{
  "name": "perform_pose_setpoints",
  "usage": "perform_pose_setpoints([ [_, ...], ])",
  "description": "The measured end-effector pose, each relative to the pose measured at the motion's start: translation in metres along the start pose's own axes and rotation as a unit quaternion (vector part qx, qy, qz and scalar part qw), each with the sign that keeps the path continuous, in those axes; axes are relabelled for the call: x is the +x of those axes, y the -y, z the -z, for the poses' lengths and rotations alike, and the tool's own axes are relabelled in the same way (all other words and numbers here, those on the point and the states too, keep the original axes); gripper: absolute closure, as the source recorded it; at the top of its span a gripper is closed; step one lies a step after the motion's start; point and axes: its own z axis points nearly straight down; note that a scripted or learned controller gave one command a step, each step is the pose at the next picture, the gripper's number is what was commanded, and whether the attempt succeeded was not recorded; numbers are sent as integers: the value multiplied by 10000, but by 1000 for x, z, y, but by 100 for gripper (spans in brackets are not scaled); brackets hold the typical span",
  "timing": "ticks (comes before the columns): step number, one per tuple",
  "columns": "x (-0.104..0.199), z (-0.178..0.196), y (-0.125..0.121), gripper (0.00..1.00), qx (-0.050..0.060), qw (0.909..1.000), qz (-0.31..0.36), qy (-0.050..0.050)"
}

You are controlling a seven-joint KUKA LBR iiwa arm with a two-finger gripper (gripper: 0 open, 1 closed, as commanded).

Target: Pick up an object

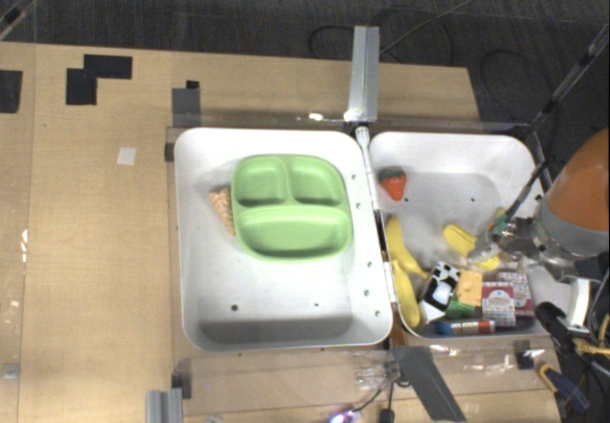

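Gripper (503, 238) hangs low at the right edge of the right bin (448, 156), down among the clutter of small things along that bin's near side; whether it grips anything cannot be told from this slant, since the grey wrist and orange band of the arm (579, 202) cover much of it. Just beside it lie a yellow piece (459, 240), a red-and-white packet (507, 299) and a black-and-white checkered item (440, 284); a banana (402, 271) lies along the bin's left wall, and an orange-red piece (394, 185) sits apart toward the far side. The left bin (205, 250) holds a green divided tray (290, 205). By the look of it, the pick is at the reaching or closing stage: nothing is seen lifted clear of the bin, so the grasp and the lift both seem left to do.
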Motion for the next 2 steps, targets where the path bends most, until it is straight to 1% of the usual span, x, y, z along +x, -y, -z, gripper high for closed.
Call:
perform_pose_setpoints([
  [1, 8, -17, -48, 0, 93, 10000, 0, -32],
  [2, 11, -4, -51, 100, 63, 10000, 54, -47],
])
